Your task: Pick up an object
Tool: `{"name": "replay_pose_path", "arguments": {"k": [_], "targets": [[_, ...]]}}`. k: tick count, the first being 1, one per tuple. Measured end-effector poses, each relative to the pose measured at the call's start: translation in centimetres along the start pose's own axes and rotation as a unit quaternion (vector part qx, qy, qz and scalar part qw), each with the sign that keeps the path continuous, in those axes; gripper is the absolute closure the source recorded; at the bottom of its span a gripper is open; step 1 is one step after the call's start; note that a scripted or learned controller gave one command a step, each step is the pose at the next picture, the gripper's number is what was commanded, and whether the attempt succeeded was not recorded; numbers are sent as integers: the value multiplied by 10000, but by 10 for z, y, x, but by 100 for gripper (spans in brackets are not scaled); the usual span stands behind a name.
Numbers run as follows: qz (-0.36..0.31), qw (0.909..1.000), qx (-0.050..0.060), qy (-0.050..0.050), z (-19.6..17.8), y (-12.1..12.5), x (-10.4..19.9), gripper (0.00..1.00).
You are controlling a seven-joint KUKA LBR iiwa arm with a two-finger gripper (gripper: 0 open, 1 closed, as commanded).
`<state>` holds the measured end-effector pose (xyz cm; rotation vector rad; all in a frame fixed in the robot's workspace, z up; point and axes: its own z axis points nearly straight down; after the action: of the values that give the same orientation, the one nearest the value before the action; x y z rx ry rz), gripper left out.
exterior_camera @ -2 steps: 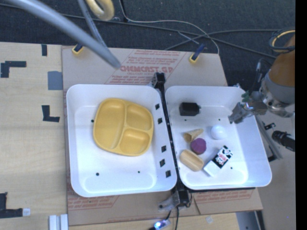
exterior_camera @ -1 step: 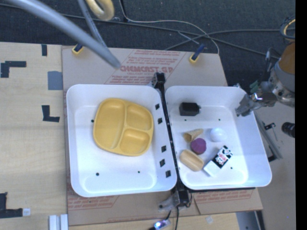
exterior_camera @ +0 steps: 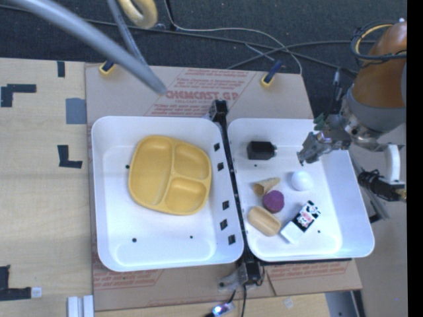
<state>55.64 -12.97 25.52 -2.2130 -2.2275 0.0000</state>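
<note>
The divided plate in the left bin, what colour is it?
Yellow: the divided plate shows plainly in the camera view.

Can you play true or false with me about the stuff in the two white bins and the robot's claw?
1. The yellow divided plate lies in the left bin. True.
2. The purple ball is in the same bin as the yellow plate. False: it lies in the right bin, next to the tan wedge.
3. The claw is gripping the white ball. False: the ball lies on the bin floor below the claw in the picture, apart from it.
4. The black block sits near the far edge of the right bin. True.
5. The black-and-white box lies on the yellow plate. False: it lies in the right bin, beside the tan bread-shaped piece.
</note>
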Motion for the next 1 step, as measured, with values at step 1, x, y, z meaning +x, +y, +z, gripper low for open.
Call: {"name": "replay_pose_path", "arguments": {"k": [1], "targets": [[-3,10000,5,1,14,0,61,100]]}}
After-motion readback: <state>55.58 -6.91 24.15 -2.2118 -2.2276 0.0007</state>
